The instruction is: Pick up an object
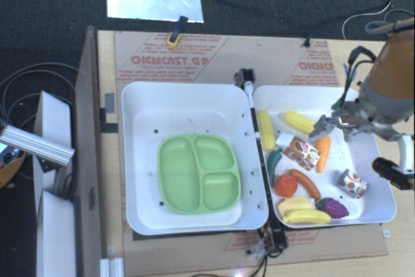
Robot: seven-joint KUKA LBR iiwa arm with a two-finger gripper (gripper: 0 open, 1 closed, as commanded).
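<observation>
On the counter (162,52) sit 2 white bins. The left bin (139,139) holds a green divided tray (198,173). The right bin (382,204) holds toy food. The gripper (322,126) hangs low just above the orange carrot (323,150), between it and the yellow corn (299,121); I cannot tell its opening. A red tomato (285,185) lies toward the tray.

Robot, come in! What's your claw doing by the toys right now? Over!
Claw low in right bin, above carrot. Nothing seen gripped. Snack box and corn crowd close. Green tray in left bin.
</observation>
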